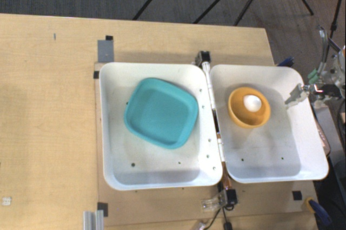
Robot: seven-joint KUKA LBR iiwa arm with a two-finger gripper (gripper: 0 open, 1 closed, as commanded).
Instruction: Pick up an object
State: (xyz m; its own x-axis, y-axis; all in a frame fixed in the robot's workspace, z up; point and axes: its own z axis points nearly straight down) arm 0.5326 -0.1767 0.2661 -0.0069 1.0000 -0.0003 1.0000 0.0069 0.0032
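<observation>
On the wooden bench (48, 115), the left bin (111, 131) holds a teal square plate (161, 112) lying flat near its middle. Next door, the right bin (281, 164) holds an orange bowl (248, 107) with a white ball (252, 103) inside. At that bin's right rim sits the gripper (300, 93), whose state I cannot tell.

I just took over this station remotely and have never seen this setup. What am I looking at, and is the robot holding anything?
This is a single fixed camera above a wooden bench, looking down at a slant. Two shallow white bins sit side by side. The left bin holds a teal square plate. The right bin holds a yellow-orange bowl with something white inside, too small to identify. The robot arm's gripper reaches in from the right edge, over the right bin's rim. Nothing is visibly held.
</observation>
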